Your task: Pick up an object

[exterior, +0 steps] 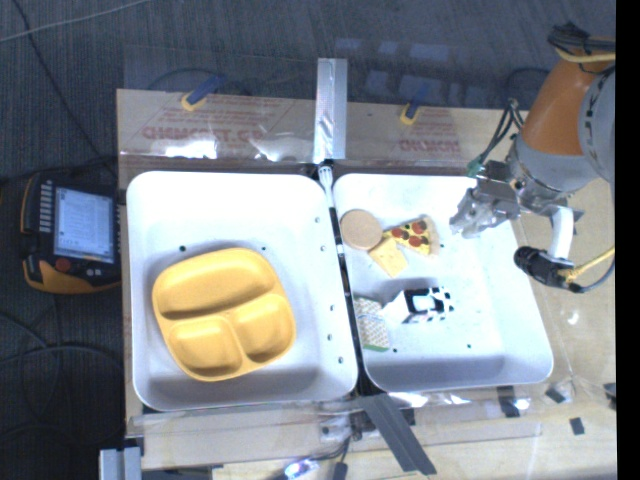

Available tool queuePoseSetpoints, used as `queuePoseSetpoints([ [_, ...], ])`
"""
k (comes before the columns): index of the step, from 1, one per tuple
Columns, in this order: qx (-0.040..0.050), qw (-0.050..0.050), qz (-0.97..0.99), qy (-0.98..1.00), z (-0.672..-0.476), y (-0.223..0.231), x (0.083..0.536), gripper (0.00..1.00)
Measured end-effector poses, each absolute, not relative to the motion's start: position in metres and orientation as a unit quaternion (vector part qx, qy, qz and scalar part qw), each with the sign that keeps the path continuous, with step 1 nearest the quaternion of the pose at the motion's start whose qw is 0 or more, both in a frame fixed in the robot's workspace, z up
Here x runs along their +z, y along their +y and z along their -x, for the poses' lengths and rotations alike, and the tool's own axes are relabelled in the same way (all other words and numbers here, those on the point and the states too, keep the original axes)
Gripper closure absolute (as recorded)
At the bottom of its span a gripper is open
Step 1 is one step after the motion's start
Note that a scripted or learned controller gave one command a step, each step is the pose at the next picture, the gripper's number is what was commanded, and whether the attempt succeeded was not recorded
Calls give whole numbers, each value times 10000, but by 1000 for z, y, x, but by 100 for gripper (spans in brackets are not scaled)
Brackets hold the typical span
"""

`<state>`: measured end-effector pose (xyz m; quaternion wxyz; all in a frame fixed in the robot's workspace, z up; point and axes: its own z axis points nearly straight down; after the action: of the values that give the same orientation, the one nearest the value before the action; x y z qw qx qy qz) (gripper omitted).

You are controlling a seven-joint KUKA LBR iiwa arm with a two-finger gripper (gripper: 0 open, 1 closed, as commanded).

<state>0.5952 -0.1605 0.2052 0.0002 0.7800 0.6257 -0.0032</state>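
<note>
In the right bin [500,358] lie a round tan disc [361,229], a yellow wedge like cheese [388,257], a pizza slice toy [412,234], a black and white block [427,303] and a pale patterned flat piece [370,323]. My gripper [472,215] hangs over the bin's upper right part, to the right of the pizza slice, with nothing seen between its fingers. The left bin [180,203] holds a yellow divided tray [223,312].
A divider ridge [340,268] separates the two bins. A handheld pendant with a screen [70,231] rests left of the bench. A black cable plug [545,265] hangs from the arm over the right bin's right edge. Cardboard [230,123] backs the bins.
</note>
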Motion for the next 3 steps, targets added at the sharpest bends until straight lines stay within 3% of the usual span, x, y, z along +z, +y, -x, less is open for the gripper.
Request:
queuePoseSetpoints([
  [1, -38, 0, -7959, 6054, -611, -165, 164, 100],
  [2, 61, 81, -8419, 5396, -647, -136, 98, 100],
  [3, -30, 5, -8369, 5473, -663, -183, 174, 100],
])
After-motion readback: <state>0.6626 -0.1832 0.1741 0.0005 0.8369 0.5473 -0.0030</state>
